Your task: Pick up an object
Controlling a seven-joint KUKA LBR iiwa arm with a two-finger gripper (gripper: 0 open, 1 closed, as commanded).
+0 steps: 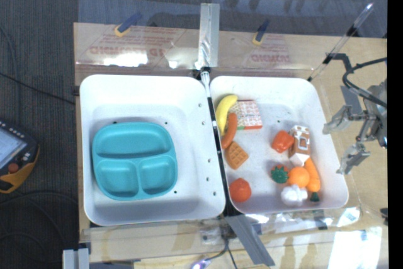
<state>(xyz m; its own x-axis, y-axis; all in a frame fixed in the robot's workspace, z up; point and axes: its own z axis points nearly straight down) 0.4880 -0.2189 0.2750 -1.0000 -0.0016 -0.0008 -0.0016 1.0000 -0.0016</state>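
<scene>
The small toy foods lie in the right shallow white bin: a yellow plastic banana touching an orange sausage, a waffle square, a red tomato, a pink-printed box and a cluster of orange, green and white pieces by the right wall. The left white bin holds a teal three-compartment plastic tray. The end effector hangs outside the right bin's edge, above the desk, fingers spread, holding nothing.
</scene>
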